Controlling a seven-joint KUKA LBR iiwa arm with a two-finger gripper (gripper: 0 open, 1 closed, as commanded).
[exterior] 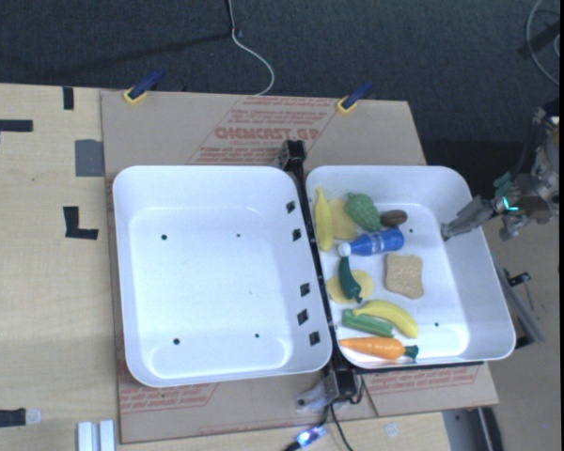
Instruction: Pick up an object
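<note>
The right bin (470,252) holds several toy foods. A blue bottle (376,243) lies near its middle, with a green broccoli (362,210) and a small brown piece (393,219) behind it. A yellow piece (324,218) lies along the left wall. A bread slice (404,275) sits right of centre. At the front lie a banana (396,316), a green cucumber (367,324) and an orange carrot (374,349). A dark green piece rests on a pale yellow one (344,283). My gripper (451,228) hangs over the bin's right rim, apart from every object and holding nothing.
The left bin (132,252) stands beside the right one, joined along a black-clipped divider (305,252). Both rest on a cardboard sheet (263,130) clamped at the back. A white cable (254,54) trails behind.
</note>
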